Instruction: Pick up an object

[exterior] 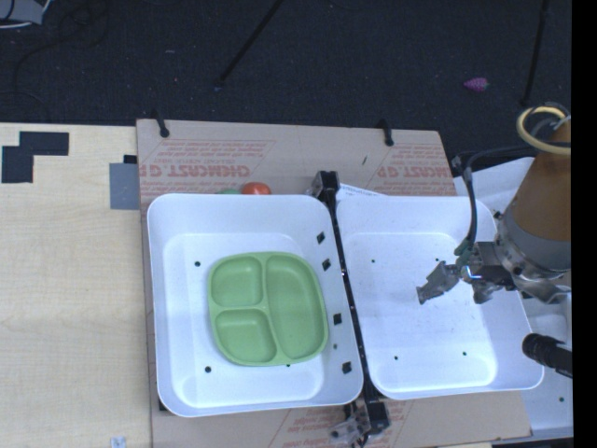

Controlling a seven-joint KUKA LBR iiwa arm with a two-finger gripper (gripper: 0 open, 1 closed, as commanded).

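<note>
Zero picked so far. My end effector [438, 286] over right bin [420, 381], finger state: cannot tell. Green divided plate [268, 308] untouched in left bin [177, 250]; grasp remains.

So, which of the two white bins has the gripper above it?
The right bin: the gripper hangs over it. The left bin instead holds a green divided plate.

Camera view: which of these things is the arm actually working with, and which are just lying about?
Part of the job:
green divided plate in the left bin
gripper over the right bin

Just lying about:
red and green bits behind the left bin
cardboard sheet
purple scrap on the floor
</note>
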